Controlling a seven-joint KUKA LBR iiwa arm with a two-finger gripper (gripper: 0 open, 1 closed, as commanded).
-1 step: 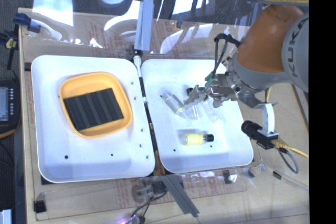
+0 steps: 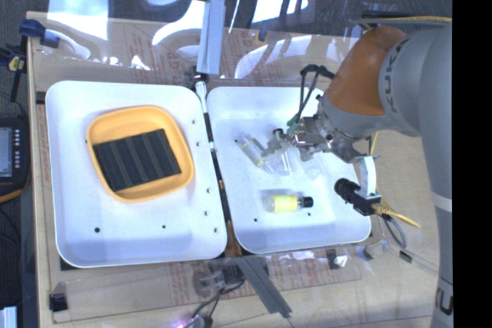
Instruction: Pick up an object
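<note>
The grey arm's jaws (image 2: 283, 144) hang low at centre-right over a clear plastic item (image 2: 261, 154) in the right white bin (image 2: 231, 226), likely for grasping; jaw state unclear.

Arm (image 2: 415, 81): grey casing w/ orange band (image 2: 361, 77) above wrist; thin dark cables loop by band; metal gripper (image 2: 288, 140) hardware below.

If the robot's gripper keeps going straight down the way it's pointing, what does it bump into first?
Probably the clear plastic object lying in the right bin. The gripper points down and left, right over it. Depth is hard to judge from this slanted view.
</note>
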